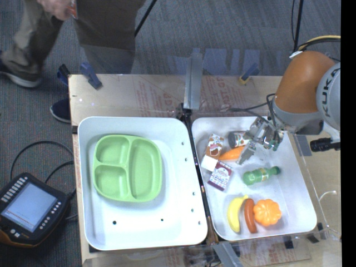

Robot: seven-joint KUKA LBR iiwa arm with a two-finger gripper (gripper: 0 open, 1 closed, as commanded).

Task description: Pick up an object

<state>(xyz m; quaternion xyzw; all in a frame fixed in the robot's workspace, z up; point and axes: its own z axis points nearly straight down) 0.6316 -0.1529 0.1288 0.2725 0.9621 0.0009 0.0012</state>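
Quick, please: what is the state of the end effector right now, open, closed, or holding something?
End effector: above the right bin, near the carrot; open or closed cannot be told, and nothing is seen held.

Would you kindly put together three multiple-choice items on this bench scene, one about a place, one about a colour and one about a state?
1. Where does the green divided plate lie?
A. In the left bin
B. In the right bin
C. On the floor

2. What colour is the small pumpkin near the front of the right bin?
A. Purple
B. Orange
C. White

3. How does the green bottle rest?
A. Standing upright
B. Lying on its side
C. Held up in the air

Answers:
1 A: the plate sits inside the left bin, alone on its white floor.
2 B: the pumpkin is orange, beside the banana and a red sausage-like piece.
3 B: the bottle lies flat on the bin floor, apart from the gripper, which hovers over the carrot further back.
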